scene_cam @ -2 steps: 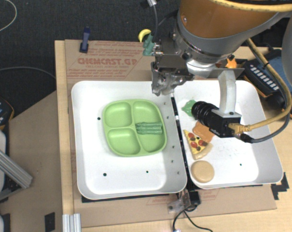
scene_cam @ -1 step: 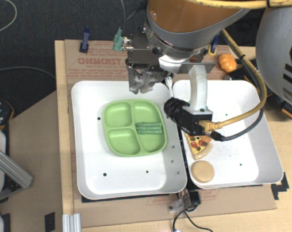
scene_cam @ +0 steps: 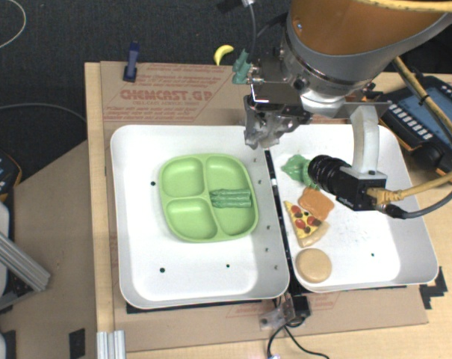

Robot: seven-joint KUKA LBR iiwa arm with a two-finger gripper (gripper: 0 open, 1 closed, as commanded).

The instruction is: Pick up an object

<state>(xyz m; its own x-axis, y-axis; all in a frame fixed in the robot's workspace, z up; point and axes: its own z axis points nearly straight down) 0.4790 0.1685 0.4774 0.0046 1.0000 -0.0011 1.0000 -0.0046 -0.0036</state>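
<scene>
A green divided plate (scene_cam: 187,200) lies in the left bin (scene_cam: 136,223), with a darker green ribbed piece (scene_cam: 231,198) in its lower right compartment. In the right bin (scene_cam: 390,260) I see a green leafy toy (scene_cam: 294,167), an orange bread-like piece (scene_cam: 317,200), a pizza slice (scene_cam: 306,223) and a round tan cookie (scene_cam: 314,265). My gripper (scene_cam: 261,135) hangs over the ridge between the two bins near their far edge, above and apart from every object.
A cardboard sheet (scene_cam: 173,88) lies behind the bins, with a blue clip (scene_cam: 131,61) and a yellow banana-like item (scene_cam: 223,52) at its far edge. Cables run along the right side.
</scene>
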